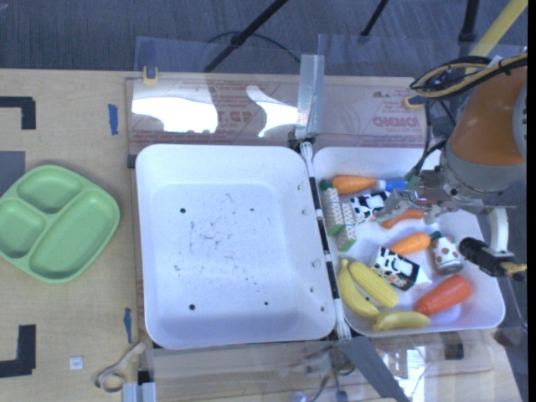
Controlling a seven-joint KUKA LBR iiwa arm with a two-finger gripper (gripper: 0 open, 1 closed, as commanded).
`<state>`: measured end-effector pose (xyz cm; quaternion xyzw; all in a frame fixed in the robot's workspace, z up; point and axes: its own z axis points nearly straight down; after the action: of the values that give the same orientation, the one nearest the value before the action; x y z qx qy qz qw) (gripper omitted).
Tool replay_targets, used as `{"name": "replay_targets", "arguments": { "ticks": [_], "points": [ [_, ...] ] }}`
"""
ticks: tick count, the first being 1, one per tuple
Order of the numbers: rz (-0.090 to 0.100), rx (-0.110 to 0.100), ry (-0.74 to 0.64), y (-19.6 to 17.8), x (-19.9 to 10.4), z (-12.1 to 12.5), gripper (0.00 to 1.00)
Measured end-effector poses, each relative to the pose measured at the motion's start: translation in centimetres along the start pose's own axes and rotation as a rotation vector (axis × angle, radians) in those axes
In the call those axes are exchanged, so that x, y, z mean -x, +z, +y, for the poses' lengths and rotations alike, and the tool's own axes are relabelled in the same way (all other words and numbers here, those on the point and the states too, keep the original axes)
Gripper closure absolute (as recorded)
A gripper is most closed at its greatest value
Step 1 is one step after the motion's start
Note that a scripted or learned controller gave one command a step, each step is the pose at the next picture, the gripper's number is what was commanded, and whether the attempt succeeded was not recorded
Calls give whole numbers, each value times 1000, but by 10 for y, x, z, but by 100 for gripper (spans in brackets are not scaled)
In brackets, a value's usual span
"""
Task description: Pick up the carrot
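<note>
Camera view: the carrot (355, 183) lay near the far edge of the right bin (490, 312), toward its left wall, beside a black-and-white toy (368, 204). It looked like a light, rigid plastic toy with a smooth, tapered skin, so likely slippery; the thicker middle seemed the best place to grip, across the short axis. Gripper (416, 196) hovered just right of it, over a thin orange piece (402, 218). Couldn't tell how the jaws stood, and nothing was visibly held.
</note>
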<state>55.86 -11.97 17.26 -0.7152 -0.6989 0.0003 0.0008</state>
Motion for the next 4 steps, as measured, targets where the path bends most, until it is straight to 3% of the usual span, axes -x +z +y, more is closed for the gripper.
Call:
{"name": "replay_targets", "arguments": {
  "ticks": [1,2,3,4],
  "points": [
    [1,1,60,40,59,-3,0],
    [-10,23,-59,80,47,-7,0],
    [0,15,-125,82,78,23,0],
    [-14,25,-324,79,67,-3,0]
  ]
}}
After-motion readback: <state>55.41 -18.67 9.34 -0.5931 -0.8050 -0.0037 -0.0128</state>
